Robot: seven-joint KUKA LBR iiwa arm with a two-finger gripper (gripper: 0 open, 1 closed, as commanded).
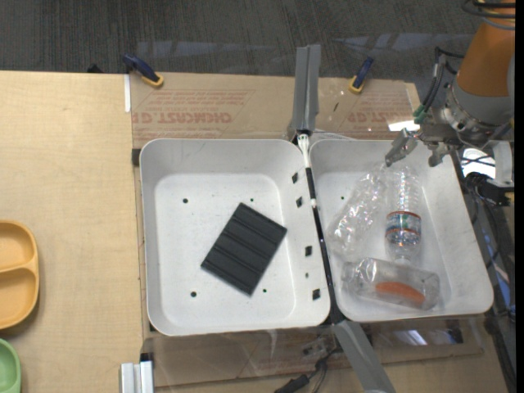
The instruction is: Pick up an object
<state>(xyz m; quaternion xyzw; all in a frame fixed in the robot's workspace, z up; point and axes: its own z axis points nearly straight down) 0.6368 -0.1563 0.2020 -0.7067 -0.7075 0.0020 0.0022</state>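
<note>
The right bin (pixel 467 219) holds a clear plastic water bottle (pixel 403 219) with a label, crumpled clear plastic wrap (pixel 360 207) to its left, and a clear jar lying on its side with something orange inside (pixel 393 285). A black ridged rectangular pad (pixel 244 247) lies tilted in the left bin (pixel 164 219). My gripper (pixel 417 150) hangs over the far edge of the right bin, just above the bottle's top, with its fingers spread apart and nothing between them.
A grey divider post (pixel 306 88) stands between the bins at the back. Two clamps (pixel 143 70) hold the cardboard backing. A yellow tray (pixel 16 273) and a green dish (pixel 6 367) sit at the left edge of the bench.
</note>
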